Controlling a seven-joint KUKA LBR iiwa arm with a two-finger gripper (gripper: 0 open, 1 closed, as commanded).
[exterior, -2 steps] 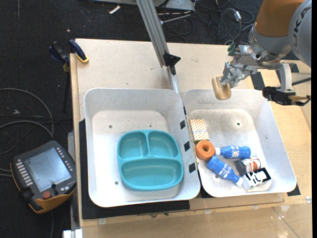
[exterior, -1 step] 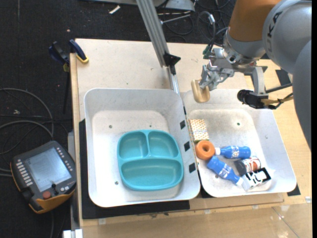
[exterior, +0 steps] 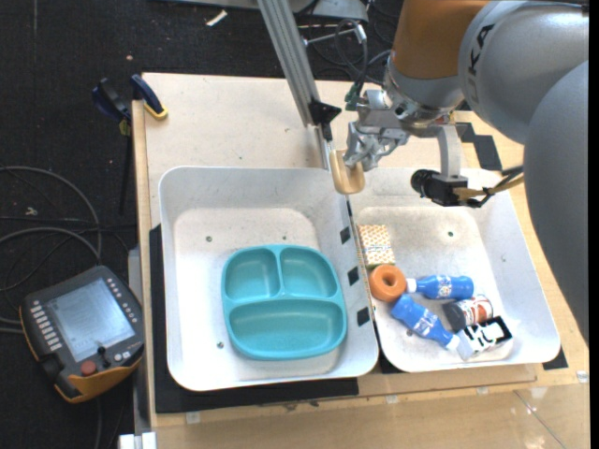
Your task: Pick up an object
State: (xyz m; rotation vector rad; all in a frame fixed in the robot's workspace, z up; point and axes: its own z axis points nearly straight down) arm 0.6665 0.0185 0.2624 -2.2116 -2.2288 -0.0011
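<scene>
Plywood bench (exterior: 225, 124) bears two shallow white bins. Left bin (exterior: 187, 241): teal three-compartment plastic tray (exterior: 281, 302). Gripper (exterior: 360, 162), above the bins' far shared edge, fingers closed on a small tan block (exterior: 347, 178), lifted. Right bin (exterior: 510, 251): blue bottles (exterior: 426, 302), orange ring (exterior: 387, 282), checkered card (exterior: 375, 243). Labels unreadable.

Right bin (exterior: 524, 251) rear half open; toys (exterior: 430, 307) crowd front, near divider.

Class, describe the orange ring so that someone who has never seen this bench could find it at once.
Look in the right bin of the two white bins, at the cluster of small things near its left wall. The orange ring lies there, below a checked packet and beside a blue bottle. It alone is round, with a hole through it.
</scene>
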